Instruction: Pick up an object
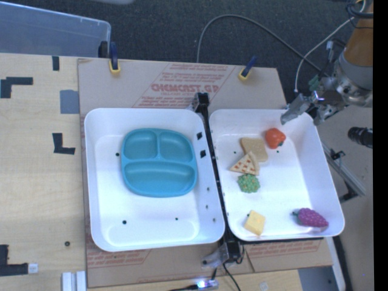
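Hovering over the right bin's far right corner, my claw (301, 109) sits empty; I can't tell its spread. Nearest it lies the round red toy tomato (274, 137), an easy first target. The left white bin (97, 180) holds a blue divided plastic plate (159, 162).

**Cut off and unclear**

The arm (364, 47) runs out past the picture's right edge, so most of it is unseen. The gripper (297, 111) at the right bin's (321, 156) far right corner is too blurred to read its fingers
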You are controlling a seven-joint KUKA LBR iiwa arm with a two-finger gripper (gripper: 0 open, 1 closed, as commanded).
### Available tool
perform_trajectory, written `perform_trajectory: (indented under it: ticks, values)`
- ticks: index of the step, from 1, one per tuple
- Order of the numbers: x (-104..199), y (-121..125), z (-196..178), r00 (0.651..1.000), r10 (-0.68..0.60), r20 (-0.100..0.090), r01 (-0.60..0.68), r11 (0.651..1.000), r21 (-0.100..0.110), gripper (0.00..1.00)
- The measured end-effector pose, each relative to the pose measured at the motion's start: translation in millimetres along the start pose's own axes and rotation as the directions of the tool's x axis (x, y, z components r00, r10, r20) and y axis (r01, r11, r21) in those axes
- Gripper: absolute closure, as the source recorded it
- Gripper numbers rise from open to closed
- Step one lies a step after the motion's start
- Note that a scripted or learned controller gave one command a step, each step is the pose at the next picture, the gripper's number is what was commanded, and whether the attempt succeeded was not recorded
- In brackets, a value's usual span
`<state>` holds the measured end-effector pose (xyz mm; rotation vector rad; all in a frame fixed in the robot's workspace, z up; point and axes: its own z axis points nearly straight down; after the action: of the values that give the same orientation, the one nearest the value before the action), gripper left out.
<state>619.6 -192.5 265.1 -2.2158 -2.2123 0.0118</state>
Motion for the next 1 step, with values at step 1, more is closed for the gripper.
perform_trajectory:
  ticks: [1]
  values:
    - [0.6, 1.7, -6.3, 1.0, -0.003, 0.002, 0.003, 1.0, -0.01, 0.0]
